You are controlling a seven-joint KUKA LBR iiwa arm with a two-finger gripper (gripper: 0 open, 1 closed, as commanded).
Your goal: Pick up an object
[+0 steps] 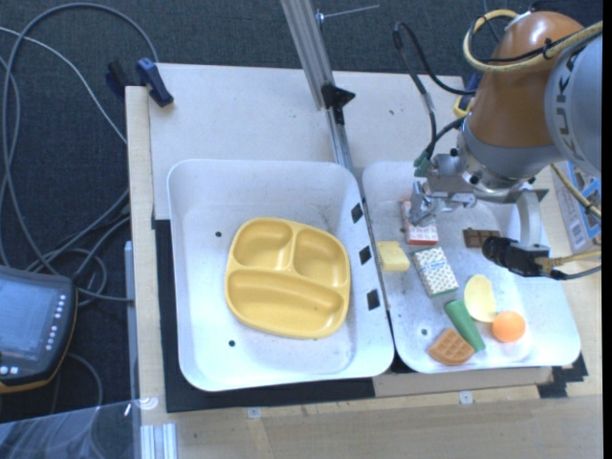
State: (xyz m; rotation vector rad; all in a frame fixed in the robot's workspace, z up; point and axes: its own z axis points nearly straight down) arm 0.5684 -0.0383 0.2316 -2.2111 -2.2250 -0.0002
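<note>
My gripper [421,212] hangs low over the upper left part of the right bin [564,338]. A small red and white box [422,234] lies directly under its tip, touching or nearly touching it. Whether the box is gripped I cannot tell. Nearby in the same bin lie a pale yellow block [392,255], a checkered box [436,272], a yellow slice [480,297], a green piece [465,322], an orange ball [509,327], a waffle-like piece [451,347] and a brown piece [481,238].
The left bin [191,256] holds a yellow divided plate [287,277]. A metal pole [311,36] rises between the bins at the back. Cables [57,103] and a handheld pendant [29,328] lie on the floor to the left.
</note>
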